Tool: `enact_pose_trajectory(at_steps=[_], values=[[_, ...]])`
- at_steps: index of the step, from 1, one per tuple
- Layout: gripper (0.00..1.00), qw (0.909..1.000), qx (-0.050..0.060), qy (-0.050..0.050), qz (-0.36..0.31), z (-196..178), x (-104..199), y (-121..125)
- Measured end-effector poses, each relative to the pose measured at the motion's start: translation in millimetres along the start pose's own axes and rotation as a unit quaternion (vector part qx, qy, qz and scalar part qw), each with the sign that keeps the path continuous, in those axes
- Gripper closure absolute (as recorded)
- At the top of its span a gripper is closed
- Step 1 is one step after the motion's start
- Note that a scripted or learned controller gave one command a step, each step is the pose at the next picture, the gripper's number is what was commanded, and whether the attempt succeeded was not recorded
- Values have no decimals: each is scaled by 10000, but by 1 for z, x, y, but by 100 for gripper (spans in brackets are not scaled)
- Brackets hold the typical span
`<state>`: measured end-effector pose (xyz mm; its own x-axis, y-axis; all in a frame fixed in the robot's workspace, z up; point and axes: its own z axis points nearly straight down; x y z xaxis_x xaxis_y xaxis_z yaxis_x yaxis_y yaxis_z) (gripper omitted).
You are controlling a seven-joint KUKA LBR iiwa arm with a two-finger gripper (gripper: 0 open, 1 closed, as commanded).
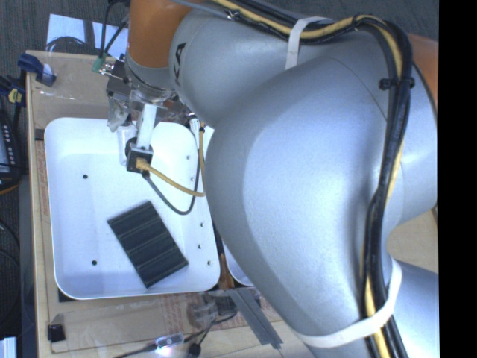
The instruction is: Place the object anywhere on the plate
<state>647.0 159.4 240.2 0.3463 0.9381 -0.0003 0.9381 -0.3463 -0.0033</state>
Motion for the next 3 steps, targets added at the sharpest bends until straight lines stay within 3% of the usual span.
enact_pose_trajectory(at_steps=[1,2,3], values=[[100,9847,18,-9,-1742,56,28,-10],[100,9702,-9,1,-2424,13,58,-12],[0,9701,-7,3,-2427,13,58,-12]])
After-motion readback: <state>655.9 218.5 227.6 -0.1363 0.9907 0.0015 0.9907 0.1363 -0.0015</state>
